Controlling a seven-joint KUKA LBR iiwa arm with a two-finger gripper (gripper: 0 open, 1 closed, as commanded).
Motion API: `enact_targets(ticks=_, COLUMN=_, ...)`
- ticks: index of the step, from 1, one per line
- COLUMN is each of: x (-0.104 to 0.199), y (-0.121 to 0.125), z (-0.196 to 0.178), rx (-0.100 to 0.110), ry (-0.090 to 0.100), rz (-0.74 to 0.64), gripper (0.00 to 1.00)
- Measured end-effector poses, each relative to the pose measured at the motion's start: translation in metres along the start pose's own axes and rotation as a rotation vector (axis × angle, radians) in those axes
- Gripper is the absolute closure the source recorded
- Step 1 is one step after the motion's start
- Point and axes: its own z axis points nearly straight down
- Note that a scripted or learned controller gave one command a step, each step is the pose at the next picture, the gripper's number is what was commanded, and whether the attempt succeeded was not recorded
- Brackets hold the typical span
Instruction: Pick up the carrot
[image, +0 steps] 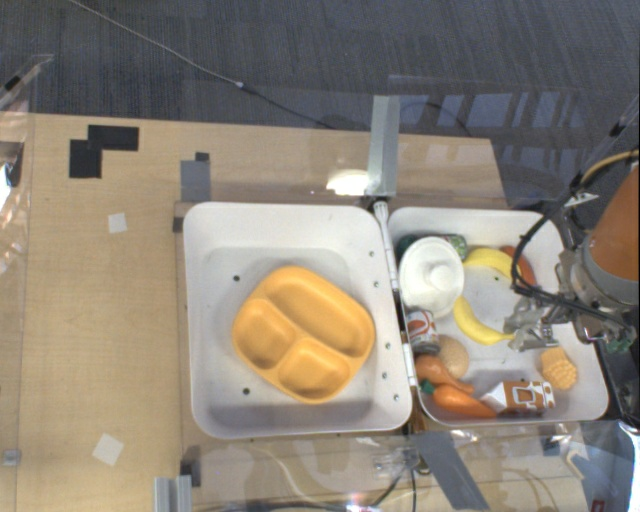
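The carrot (462, 402) is orange and lies on its side near the front edge of the right bin (497, 290). A second orange piece (433, 369) lies against its left end. My gripper (530, 332) hangs over the right half of that bin, up and to the right of the carrot and apart from it. It hovers between a banana (478, 322) and a yellow corn cob (559, 368). Nothing shows in its grasp.
The right bin also holds a white lidded cup (432, 272), a tan egg-shaped item (453, 354), a small orange and white box (525, 395) beside the carrot's tip, and a red item (521, 263). The left bin (215, 300) holds a yellow divided plate (303, 332).
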Motion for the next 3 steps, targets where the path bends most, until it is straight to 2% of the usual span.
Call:
enact_targets(ticks=1, x=0.011, y=-0.007, z=0.075, rx=-0.002, ry=0.007, rz=-0.032, gripper=1.00)
enact_targets(ticks=2, x=-0.039, y=0.042, z=-0.041, rx=0.002, ry=-0.010, rz=-0.150, gripper=1.00)
enact_targets(ticks=3, x=-0.003, y=0.009, z=0.063, rx=-0.002, ry=0.010, rz=0.015, gripper=1.00)
